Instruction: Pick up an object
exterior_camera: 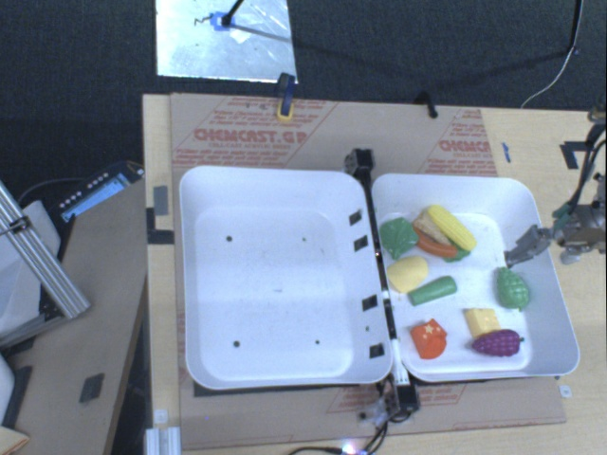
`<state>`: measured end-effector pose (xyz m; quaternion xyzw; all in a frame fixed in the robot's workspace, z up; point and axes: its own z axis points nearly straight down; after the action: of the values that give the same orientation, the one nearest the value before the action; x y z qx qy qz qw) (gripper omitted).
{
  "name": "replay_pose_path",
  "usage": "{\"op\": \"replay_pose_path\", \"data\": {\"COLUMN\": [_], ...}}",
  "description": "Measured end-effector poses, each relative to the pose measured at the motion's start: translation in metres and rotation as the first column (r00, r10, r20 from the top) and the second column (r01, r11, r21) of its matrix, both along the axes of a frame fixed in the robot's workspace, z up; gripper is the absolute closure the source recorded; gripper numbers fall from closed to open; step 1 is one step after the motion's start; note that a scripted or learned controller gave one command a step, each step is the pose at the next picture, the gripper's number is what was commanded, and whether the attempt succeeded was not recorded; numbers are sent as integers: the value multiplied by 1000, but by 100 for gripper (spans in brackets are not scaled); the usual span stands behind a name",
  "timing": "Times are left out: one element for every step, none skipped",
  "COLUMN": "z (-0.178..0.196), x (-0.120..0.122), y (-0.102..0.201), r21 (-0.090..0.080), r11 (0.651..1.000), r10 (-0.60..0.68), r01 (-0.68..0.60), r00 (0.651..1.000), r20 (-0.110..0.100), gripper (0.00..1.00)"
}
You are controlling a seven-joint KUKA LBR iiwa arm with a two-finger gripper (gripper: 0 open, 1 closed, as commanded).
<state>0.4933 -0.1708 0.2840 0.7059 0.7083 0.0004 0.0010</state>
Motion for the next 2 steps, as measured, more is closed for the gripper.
{"op": "replay_pose_path", "data": {"z": [-207,-198], "x": [55,116], "y": [-11,-14], "r21": [2,-2], "r11": [1000,1000], "r10": [2,4], "r01": [-2,-4], "r00": [1000,1000], "r20": [-3,6], "gripper": [0,0]}}
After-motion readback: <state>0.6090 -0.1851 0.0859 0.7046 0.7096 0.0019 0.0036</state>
